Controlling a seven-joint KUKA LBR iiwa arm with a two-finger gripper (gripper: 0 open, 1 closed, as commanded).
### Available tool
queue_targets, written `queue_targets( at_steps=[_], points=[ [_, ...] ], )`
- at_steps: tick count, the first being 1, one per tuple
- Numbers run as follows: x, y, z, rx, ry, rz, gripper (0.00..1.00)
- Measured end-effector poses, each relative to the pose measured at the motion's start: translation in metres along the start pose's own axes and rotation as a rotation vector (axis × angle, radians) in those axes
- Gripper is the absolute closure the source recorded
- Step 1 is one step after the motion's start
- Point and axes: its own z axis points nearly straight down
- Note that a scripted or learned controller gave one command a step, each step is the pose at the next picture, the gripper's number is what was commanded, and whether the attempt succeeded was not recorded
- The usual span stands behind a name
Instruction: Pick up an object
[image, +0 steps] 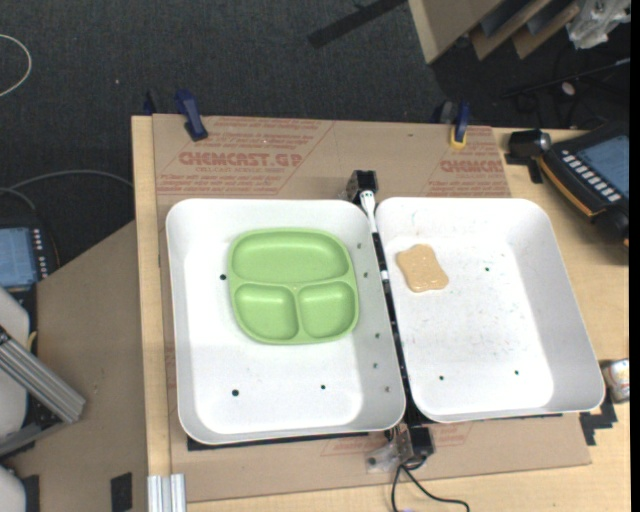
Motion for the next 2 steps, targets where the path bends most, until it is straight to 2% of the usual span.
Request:
queue_targets(
  at_steps=[1, 2],
  points=[
    [0.021, -0.026, 0.130, 0.037, 0.006, 0.004, 1.00],
    [0.002, -0.109, 0.161, 0.031, 0.005, 0.009, 1.00]
  ],
)
